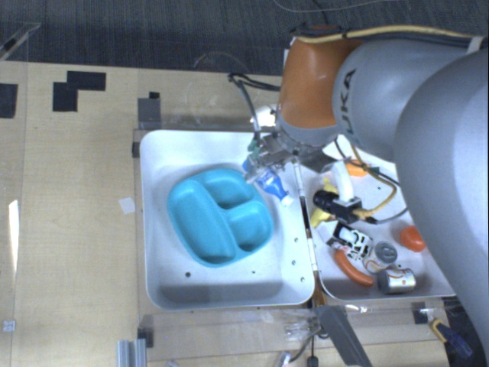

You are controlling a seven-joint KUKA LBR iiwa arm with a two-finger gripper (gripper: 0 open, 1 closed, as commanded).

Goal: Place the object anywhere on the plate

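**Over the plate's corner, object at my fingertips**

I'm reaching in from the right, my gripper [269,173] hanging above the left bin [160,205], just at the far right corner of the blue plate [220,216]. A small blue-and-clear object [271,182] is sitting right under my tip, blurred and hard to name. My wrist is hiding much of it, so I cannot tell whether I'm pinching it. My arm is covering part of the right bin [367,290] and its clutter.
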